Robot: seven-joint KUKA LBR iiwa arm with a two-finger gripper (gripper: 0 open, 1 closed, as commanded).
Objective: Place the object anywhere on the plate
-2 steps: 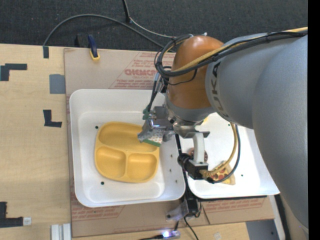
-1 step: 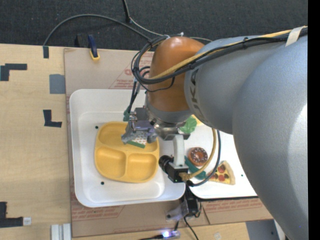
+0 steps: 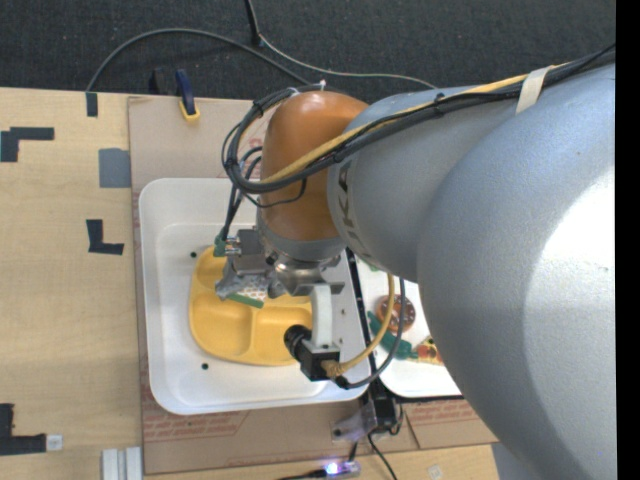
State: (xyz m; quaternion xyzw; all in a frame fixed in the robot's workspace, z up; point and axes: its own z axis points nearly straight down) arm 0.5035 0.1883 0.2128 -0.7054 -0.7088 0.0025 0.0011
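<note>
Smooth, glossy yellow plate point(image 3: 235, 328), seemingly plastic, in a white bin point(image 3: 165, 298) of the same slick finish. Matt grey arm point(image 3: 500, 228) with a satin orange band point(image 3: 300, 168), over a bench point(image 3: 60, 298) of pale, wood-like board.

Plate point(image 3: 238, 330): yellow, sectioned with raised dividers, lying flat in the left bin point(image 3: 165, 268), filling most of its floor. Its right and upper parts are hidden under the arm. Object: cannot tell; something small, grey-green sits over the plate's upper middle point(image 3: 243, 286), too obscured to identify.
</note>
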